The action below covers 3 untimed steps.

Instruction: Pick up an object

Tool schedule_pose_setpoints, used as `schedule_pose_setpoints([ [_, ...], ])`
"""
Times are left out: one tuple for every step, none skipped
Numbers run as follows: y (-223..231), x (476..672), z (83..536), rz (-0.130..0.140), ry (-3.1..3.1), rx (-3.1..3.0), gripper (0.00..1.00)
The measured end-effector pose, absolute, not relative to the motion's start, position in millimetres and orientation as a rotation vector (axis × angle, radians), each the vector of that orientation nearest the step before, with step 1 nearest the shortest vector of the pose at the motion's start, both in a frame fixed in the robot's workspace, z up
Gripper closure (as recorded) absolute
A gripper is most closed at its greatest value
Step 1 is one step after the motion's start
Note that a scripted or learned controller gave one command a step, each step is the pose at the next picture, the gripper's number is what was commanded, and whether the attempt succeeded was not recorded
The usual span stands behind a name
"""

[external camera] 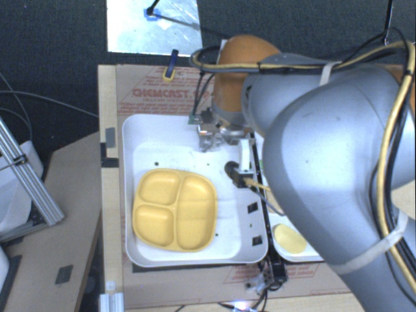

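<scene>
The tool [211,135] hangs low over the far end of the left bin [149,138], close to its 12 o'clock wall, and from where I stand I cannot tell whether it is apart or together; nothing shows clamped in it. Just above it sits the orange band [244,60], and behind that the big grey arm [325,161] swells across the whole 3 o'clock side.

At about 7 o'clock from the tool, well apart from it, the yellow divided plate [174,210] lies flat on the floor of the same bin, three compartments up, filling most of the near half. The right bin [300,257] peeks out from under the arm at roughly 4 o'clock, with a pale yellow round thing [290,239] in it.

Both bins rest on a printed cardboard sheet [149,93]. On that sheet, at 11 o'clock from the tool, lies a small blue-and-yellow item [171,64]; farther out the same way is a shiny foil sheet [156,15]. The tan counter [71,194] runs off at 9 o'clock.
</scene>
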<state>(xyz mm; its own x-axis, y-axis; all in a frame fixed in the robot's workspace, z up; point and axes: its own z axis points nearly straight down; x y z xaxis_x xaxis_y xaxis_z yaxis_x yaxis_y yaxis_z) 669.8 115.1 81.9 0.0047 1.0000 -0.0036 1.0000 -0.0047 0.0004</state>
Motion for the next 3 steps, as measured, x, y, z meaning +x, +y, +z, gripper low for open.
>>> schedule_pose_setpoints([
  [126.5, 588.7, 84.6, 0.001, 2.218, 2.220, 1.00],
  [126.4, 558.8, 91.2, 0.050, 2.180, 2.200, 1.00],
  [185.1, 490.4, 84.5, 0.003, 2.225, 2.214, 1.00],
])
